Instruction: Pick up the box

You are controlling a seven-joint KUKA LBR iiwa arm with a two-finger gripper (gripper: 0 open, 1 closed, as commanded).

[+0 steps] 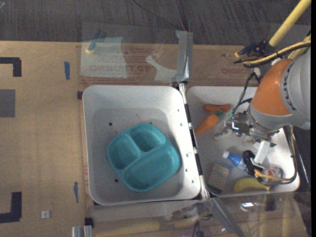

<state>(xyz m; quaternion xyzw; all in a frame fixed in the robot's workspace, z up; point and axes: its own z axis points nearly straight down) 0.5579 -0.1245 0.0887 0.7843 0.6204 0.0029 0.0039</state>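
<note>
lying below the end effector (pixel 232 128), the box (pixel 218 175).

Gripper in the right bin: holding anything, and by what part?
Cannot be told. The two-finger gripper hangs low over the right white bin beside the orange carrot, and the arm's wrist hides whether anything sits in it.

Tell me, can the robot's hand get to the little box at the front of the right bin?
Probably yes. The hand hangs in the same right bin, and the box lies flat near the front with nothing on top. A banana sits beside it.
</note>
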